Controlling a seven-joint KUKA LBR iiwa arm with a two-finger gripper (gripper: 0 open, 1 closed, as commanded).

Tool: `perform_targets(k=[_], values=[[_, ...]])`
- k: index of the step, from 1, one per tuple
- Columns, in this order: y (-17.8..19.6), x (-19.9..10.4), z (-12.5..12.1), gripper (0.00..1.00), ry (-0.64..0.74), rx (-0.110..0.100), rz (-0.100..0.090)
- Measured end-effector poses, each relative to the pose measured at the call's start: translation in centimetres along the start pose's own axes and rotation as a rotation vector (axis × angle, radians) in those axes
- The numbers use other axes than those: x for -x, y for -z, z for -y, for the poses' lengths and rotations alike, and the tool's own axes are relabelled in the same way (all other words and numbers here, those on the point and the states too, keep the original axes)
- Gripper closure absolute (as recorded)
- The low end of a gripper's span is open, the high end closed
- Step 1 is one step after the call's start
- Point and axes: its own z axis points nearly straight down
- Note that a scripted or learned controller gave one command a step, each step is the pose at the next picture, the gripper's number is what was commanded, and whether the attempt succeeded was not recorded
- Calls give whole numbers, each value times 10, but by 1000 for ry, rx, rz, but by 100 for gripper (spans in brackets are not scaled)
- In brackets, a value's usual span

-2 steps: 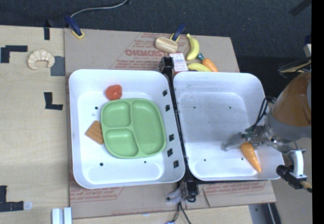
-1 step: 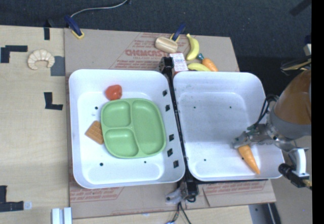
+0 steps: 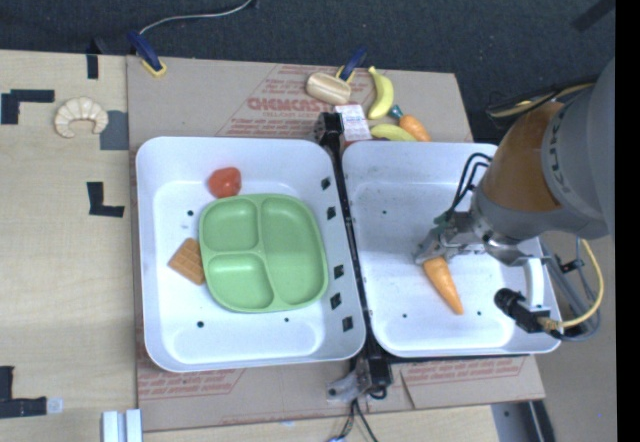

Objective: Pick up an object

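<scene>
- Two shallow white plastic bins sit side by side on a cardboard-covered bench, seen from above at a slant.
- The right-hand white bin point(image 3: 400, 330) holds the task's thing, a small orange toy carrot point(image 3: 443, 285) shaped like a tapered cone.
- The carrot lies flat on the bin floor, toward the side of that bin farthest from the left-hand bin.
- Its long axis runs on a diagonal: the thick end points up and slightly left in the view, and the thin tip points down and to the right.
- The grey arm with an orange band point(image 3: 525, 170) reaches into the same bin from the right.
- The dark metal pincer point(image 3: 440, 248) is directly over the carrot's thick end, touching it or just above it; the view cannot settle which.
- I cannot tell whether the pincer is spread or closed, nor whether the carrot is gripped.
- So the carrot extends away from the pincer down and to the right, with most of its length showing.
- In my judgement, a clean pick turns on closing across the narrow width of the carrot, not along its length.
- The left-hand white bin point(image 3: 160, 330) holds a light green divided plate point(image 3: 264, 252), a small red tomato-like toy point(image 3: 225, 181) and a tan cracker-like piece point(image 3: 187, 260), all well apart from the carrot.
</scene>
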Motion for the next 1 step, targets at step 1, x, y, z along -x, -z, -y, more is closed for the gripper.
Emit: perform_targets(k=[1], values=[[74, -48, -57, 100, 0, -4, -1]])
